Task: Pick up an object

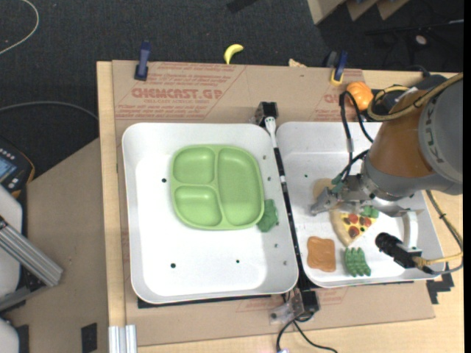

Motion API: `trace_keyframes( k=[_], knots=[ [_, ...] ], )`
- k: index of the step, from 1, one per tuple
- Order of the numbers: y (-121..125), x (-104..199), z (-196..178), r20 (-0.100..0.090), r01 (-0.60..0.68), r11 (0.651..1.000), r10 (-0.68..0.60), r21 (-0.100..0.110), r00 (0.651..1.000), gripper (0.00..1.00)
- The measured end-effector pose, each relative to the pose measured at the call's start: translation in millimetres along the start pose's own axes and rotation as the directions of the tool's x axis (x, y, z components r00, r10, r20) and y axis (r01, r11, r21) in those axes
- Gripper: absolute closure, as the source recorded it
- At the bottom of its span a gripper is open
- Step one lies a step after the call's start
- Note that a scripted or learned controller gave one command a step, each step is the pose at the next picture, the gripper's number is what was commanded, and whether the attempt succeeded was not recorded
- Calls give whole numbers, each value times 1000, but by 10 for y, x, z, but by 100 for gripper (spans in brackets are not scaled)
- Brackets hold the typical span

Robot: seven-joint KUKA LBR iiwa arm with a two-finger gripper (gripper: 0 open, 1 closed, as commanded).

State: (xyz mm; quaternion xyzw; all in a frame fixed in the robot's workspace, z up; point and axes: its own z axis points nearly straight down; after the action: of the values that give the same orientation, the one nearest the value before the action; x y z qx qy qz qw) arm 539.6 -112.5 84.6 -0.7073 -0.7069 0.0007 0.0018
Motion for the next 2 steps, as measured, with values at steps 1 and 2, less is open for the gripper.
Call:
trace_keyframes(
  k=[1, 2],
  knots=[
    [82, 184, 1, 1, 3, 1000, -3, -4, 1000, 0],
    [-230, 104, 0, 0, -1, 1000, 1, 0, 1000, 0]
  ],
)
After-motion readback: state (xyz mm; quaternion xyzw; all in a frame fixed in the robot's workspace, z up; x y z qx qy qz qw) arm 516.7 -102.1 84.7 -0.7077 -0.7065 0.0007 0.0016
